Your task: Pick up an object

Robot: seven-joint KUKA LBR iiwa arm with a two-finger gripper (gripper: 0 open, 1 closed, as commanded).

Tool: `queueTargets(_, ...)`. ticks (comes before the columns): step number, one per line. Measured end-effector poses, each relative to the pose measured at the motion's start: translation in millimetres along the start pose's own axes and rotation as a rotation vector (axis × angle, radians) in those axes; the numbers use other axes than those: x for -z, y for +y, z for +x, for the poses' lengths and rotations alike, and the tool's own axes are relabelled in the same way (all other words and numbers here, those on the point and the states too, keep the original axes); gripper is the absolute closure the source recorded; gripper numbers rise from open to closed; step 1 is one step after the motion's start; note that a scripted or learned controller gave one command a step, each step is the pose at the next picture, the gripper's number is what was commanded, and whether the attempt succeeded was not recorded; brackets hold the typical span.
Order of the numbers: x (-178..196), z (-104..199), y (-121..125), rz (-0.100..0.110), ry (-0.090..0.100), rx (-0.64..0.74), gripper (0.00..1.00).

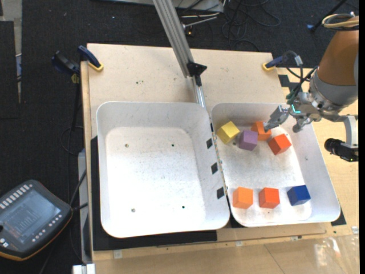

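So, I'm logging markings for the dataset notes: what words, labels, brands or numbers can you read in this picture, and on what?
No text can be read.
The handheld pendant at the lower left has a screen, but its content is too blurred to read.
The small black tabs along the edge between the two bins carry no legible marks.
The coloured blocks look plain.

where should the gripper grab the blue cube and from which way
Take the blue cube across two opposite side faces, coming straight down from above. It sits flat in the right bin, with a gap to the orange-red cube beside it. It lies near the bin's front corner, so probably close across the pair of faces away from the rim.
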State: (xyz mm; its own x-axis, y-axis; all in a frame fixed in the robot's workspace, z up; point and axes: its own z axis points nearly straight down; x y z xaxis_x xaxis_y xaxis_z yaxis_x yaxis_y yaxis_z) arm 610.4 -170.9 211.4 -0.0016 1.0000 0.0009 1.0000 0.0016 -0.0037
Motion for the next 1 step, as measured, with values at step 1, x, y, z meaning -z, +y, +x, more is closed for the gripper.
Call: queueTargets(1, 1.9, 0.1, 0.4, -0.003, -0.001, 0.001, 0.0)
